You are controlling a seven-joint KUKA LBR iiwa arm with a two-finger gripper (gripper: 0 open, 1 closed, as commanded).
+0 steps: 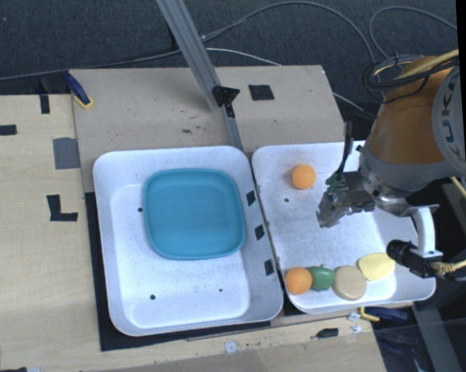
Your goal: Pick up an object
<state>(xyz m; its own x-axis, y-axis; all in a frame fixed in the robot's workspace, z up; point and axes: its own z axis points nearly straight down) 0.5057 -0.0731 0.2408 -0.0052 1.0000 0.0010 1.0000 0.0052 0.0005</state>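
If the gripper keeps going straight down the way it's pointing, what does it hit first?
Probably bare floor of the right bin. The gripper points down between the orange ball and the front row of objects, though depth is unclear.

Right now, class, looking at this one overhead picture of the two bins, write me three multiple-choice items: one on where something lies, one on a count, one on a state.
1. Where does the blue plate lie?
A. in the left bin
B. in the right bin
C. on the bench outside both bins

2. How many orange balls lie in the right bin?
A. one
B. two
C. four

3. How does the lone orange ball stand to the gripper?
A. lifted above the bin
B. resting on the bin floor, apart from the gripper
C. stacked on the plate

Answers: 1 A, the plate fills the middle of the left bin. 2 B, one sits near the far edge, another in the row by the near edge. 3 B, white floor shows between ball and gripper.
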